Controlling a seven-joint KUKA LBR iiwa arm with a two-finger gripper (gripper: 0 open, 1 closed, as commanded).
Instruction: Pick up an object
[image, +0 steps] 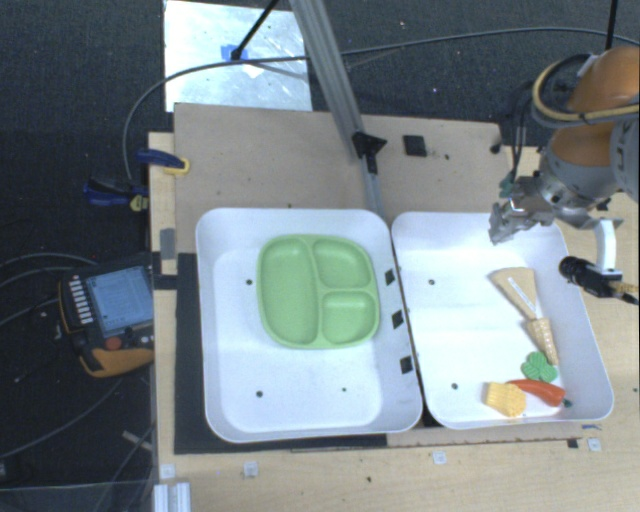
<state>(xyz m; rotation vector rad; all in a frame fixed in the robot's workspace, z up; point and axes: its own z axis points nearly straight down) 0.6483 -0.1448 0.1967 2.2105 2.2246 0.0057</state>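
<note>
the gripper (505, 224) hangs over the far right corner of the right bin (450, 300), above bare white floor. nearer in that bin lie a beige wedge (515, 290), a waffle cone (543, 337), a green piece (538, 364), a carrot (537, 389) and a yellow corn piece (505, 399). the left bin (230, 390) holds a green divided plate (318, 291).

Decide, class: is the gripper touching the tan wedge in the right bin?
Apart. The camera view shows the gripper near the right bin's upper edge, with bare white floor between it and the tan wedge.
</note>
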